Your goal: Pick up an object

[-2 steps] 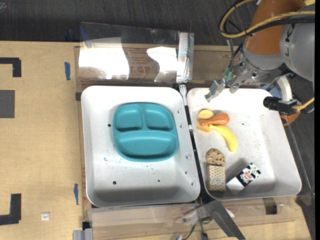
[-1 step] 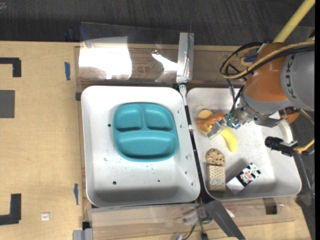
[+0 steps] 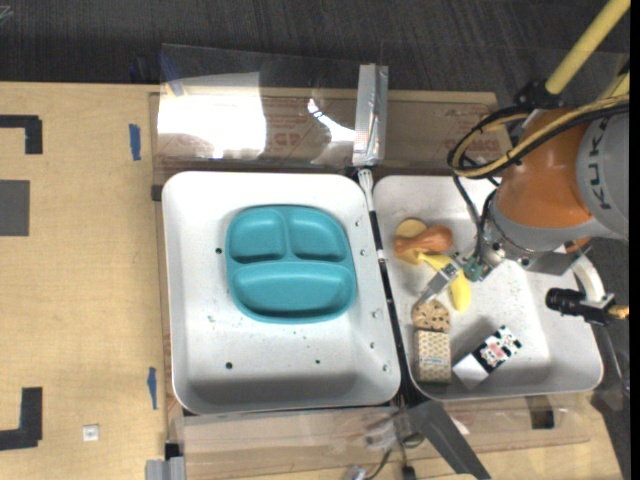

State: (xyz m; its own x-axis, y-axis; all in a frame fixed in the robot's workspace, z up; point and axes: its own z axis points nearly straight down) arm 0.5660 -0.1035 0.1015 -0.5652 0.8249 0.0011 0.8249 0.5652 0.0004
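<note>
Several small objects lie in the right bin. An orange-and-tan toy food piece is near the bin's upper left. Just below it lies a yellow banana-like piece. A brown cookie and a tan wafer block lie further toward the front. A white box with black marks lies to their right. My gripper hangs low over the yellow piece, reaching in from the right and touching or nearly touching it. Nothing is seen lifted.
The left bin holds a teal divided plate. The ridge between the bins runs just left of the objects. My arm's orange band and cables hang over the right bin's back right.
</note>
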